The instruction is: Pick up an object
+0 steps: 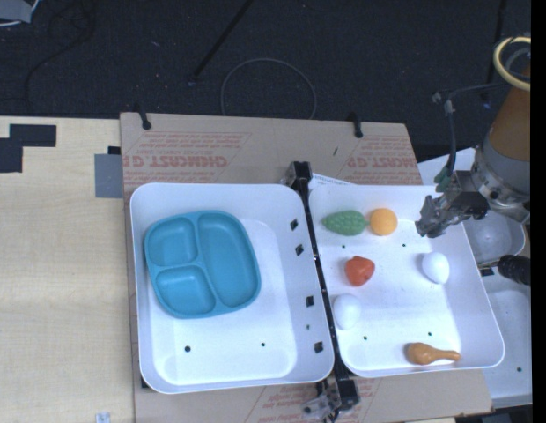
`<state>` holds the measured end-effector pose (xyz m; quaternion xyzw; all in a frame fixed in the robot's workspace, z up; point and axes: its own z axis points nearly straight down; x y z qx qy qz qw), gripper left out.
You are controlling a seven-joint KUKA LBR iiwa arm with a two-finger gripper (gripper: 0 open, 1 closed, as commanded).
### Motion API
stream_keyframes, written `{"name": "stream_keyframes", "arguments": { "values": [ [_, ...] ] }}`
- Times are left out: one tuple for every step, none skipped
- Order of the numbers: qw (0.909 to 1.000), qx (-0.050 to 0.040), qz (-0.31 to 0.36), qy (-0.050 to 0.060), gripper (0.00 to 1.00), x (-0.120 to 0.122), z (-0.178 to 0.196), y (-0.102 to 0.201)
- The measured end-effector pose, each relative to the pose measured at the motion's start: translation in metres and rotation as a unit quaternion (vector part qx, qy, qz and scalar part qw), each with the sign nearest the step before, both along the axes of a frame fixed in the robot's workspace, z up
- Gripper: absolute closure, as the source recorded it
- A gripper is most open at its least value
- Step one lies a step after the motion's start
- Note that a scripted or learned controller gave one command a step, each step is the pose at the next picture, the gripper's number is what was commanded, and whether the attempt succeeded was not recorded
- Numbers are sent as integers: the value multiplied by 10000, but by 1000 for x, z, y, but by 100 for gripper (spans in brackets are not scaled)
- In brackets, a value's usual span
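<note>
The objects to pick from all lie loose in the right bin (484, 324): nearest, at lower right of the frame, a tan drumstick (431, 353), then a white ball (345, 310), a red piece (359, 270) and a white egg (435, 267), and farthest a green piece (345, 223) beside an orange ball (382, 222). They are scattered apart, likely to give room for a grab. Over the bin's upper right rim the gripper (438, 216) hangs with nothing in it; I cannot tell how wide it stands.

Blue tray (202, 263) in left bin (167, 359), tool (434, 217) over right bin (480, 324)
</note>
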<state>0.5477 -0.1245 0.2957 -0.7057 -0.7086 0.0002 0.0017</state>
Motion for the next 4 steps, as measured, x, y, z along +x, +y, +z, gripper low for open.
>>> {"name": "stream_keyframes", "arguments": {
  "values": [
    [10000,0,-4,9,100,6,-22,43],
    [10000,2,3,13,100,12,-40,103],
    [10000,-2,0,2,100,19,-41,156],
    [10000,-10,-7,4,100,33,-60,195]
  ]
}}
